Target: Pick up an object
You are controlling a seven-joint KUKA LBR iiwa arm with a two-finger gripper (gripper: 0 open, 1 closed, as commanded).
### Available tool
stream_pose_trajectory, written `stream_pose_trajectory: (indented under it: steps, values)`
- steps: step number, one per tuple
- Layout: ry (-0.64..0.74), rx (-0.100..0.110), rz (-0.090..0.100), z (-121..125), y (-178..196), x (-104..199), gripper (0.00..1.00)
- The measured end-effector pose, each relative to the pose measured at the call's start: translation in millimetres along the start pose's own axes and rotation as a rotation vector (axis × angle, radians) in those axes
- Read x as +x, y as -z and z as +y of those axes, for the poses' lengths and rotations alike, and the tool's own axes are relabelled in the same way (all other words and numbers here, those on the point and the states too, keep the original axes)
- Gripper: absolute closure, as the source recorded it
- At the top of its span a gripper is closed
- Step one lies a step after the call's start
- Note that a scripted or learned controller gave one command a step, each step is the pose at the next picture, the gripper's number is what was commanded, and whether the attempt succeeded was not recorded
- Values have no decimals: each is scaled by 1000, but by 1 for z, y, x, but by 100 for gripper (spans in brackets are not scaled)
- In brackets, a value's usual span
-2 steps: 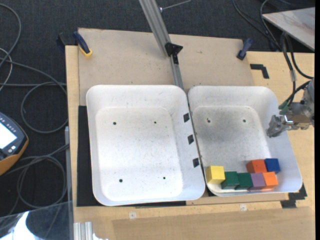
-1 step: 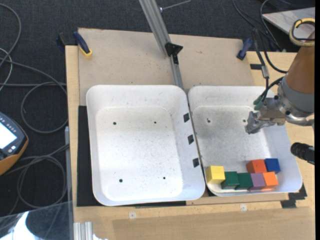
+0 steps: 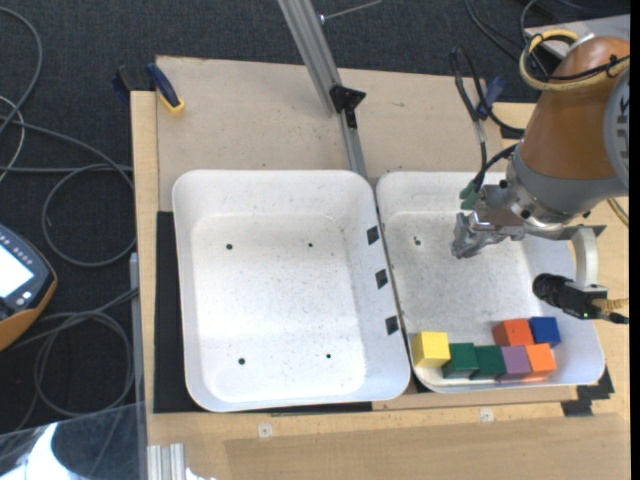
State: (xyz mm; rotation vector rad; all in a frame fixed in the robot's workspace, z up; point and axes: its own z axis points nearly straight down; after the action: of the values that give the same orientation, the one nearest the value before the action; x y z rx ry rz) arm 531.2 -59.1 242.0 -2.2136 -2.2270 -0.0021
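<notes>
Counting from the overhead view: two white bins sit side by side on the bench, the left bin (image 3: 275, 293) and the right bin (image 3: 440, 278), touching along their shared rim.

Seven blocks lie in the right bin, clustered along its near edge. One yellow block (image 3: 432, 346) stands at the cluster's left end. Two green blocks (image 3: 475, 360) adjoin it. One purple block (image 3: 515, 362) follows, then one orange block (image 3: 540, 359). Behind these, one red block (image 3: 514, 332) and one blue block (image 3: 544, 329) sit just beside each other. All seven rest on the bin floor, touching or nearly touching their neighbours.

One arm (image 3: 570, 138) reaches in from the right. Its gripper (image 3: 468, 240) hangs over the far part of the right bin, well apart from the block cluster. Nothing is seen between its fingers; whether they are spread or closed cannot be told at this angle.

One blue clamp (image 3: 165, 86) with a yellow tip grips the bench's far-left corner. One metal pole (image 3: 320, 58) rises from behind the bins.

No brand, label or legible writing is discernible on any item.
</notes>
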Motion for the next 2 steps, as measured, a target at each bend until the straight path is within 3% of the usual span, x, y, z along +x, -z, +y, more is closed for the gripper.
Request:
stream_pose_trajectory:
  steps: [2]
  values:
    - [1, -3, -1, 47, -1, 85, 100]
